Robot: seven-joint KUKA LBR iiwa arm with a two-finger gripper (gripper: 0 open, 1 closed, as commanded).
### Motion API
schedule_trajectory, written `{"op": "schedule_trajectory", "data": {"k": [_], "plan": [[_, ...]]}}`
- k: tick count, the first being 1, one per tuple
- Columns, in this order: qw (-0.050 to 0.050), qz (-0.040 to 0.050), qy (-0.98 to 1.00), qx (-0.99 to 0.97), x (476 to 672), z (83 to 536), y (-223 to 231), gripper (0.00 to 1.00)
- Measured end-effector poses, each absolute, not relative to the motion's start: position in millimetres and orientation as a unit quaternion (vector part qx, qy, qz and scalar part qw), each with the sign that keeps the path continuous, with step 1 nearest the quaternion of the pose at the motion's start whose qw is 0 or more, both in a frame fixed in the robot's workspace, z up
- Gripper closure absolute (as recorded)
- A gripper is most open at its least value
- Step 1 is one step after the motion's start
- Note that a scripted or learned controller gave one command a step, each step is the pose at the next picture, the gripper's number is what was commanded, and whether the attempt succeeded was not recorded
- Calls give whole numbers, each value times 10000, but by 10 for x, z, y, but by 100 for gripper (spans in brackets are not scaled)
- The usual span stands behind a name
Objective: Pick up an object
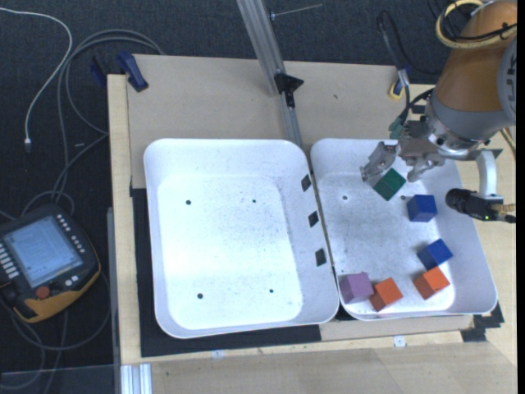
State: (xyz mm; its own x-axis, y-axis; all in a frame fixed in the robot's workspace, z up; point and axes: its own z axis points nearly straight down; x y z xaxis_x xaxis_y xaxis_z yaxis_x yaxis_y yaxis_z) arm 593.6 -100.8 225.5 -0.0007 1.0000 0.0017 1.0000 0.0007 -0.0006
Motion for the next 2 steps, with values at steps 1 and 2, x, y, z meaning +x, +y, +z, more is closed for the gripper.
{"op": "schedule_trajectory", "data": {"k": [1, 2], "plan": [[-64, -23, -7061, -7081, 6239, 3186, -1645, 0], [42, 24, -7077, -7065, 6397, 1452, -1534, 0]]}}
